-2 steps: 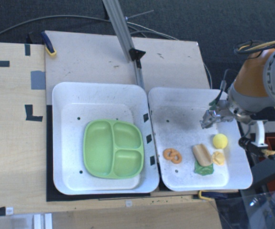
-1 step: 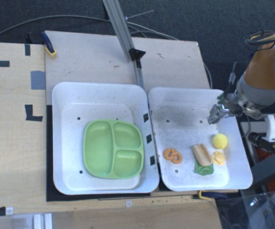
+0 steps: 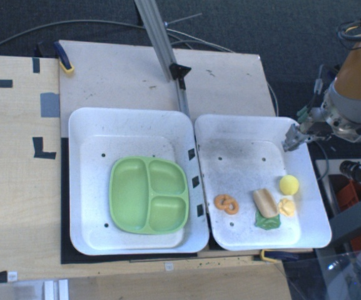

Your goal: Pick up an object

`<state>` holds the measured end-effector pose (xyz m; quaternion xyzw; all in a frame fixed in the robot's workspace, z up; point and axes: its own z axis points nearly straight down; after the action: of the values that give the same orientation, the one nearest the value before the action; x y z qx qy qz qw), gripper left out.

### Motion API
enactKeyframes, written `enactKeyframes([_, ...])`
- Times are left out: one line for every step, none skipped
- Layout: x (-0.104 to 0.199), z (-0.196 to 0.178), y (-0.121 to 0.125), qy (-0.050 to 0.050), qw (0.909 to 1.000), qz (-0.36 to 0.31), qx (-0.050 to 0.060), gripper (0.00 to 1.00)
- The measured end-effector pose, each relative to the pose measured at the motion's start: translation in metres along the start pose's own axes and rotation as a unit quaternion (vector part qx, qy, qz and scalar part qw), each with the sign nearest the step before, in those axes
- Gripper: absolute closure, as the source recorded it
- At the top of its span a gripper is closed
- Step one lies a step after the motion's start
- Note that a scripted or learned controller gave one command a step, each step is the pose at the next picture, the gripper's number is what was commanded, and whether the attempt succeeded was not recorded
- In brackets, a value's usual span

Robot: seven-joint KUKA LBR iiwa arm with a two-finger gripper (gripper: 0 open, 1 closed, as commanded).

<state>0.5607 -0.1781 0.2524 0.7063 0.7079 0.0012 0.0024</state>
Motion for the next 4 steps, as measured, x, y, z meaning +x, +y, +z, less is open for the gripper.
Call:
enactKeyframes([0.055,-0.006,0.004,0.002,1.0,-0.002,0.002,1.0])
enactKeyframes([0.114,-0.009,0.015,0.002,1.0,-0.003,0.003,1.0])
enactKeyframes([0.163,0.005,0.014,0.002,1.0,-0.002,0.004,1.0])
enactKeyframes([0.209,0.008,0.016,0.001,1.0,-0.002,0.004,1.0])
